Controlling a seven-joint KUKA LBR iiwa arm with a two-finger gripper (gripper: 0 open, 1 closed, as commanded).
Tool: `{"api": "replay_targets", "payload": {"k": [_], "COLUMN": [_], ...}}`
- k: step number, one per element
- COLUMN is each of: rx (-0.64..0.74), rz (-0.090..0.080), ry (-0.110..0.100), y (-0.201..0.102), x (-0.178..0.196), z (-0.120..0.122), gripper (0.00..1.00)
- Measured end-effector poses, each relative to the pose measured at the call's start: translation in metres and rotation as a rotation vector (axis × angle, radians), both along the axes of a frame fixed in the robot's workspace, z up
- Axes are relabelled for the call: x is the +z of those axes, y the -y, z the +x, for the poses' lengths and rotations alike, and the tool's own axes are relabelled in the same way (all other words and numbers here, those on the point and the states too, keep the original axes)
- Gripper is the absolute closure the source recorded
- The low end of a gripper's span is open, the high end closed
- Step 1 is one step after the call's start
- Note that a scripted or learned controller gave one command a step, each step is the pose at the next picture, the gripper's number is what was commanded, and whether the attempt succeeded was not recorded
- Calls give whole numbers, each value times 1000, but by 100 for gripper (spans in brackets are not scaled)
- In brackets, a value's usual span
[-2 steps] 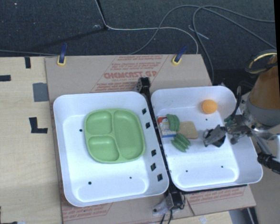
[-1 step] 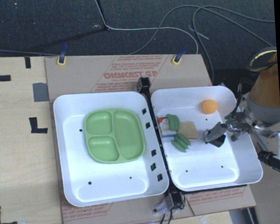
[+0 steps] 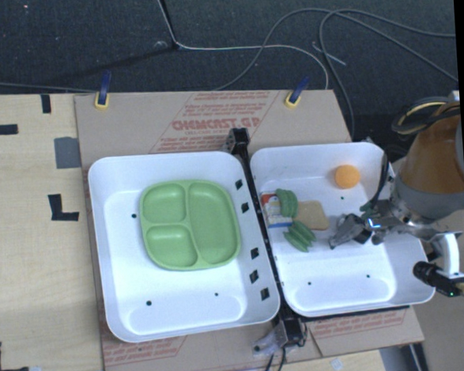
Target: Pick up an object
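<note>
Gripper (image 3: 348, 233) low in right bin (image 3: 334, 292), beside green objs (image 3: 300, 235); finger state can't be determined.

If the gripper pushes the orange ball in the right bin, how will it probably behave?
The orange ball looks round and smooth, so it would probably roll away rather than slide. It sits near the far wall of the right bin, which may stop it. It seems small and probably light; fingers could squeeze it out sideways.
</note>
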State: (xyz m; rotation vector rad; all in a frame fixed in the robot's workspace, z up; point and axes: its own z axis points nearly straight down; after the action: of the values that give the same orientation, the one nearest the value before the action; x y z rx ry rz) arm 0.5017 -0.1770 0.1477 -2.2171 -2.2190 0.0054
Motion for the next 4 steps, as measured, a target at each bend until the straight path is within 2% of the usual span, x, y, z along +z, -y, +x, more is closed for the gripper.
{"api": "replay_targets", "payload": {"k": [1,2,3,4], "rx": [0,0,0,0], "rz": [0,-2,-4,-2], "ry": [-1,5,8,9], "y": [-2,-2,-1,-6], "x": [-46,-63,-52,9], "z": [-8,-7,-7,-9], "gripper": [0,0,100,100]}}
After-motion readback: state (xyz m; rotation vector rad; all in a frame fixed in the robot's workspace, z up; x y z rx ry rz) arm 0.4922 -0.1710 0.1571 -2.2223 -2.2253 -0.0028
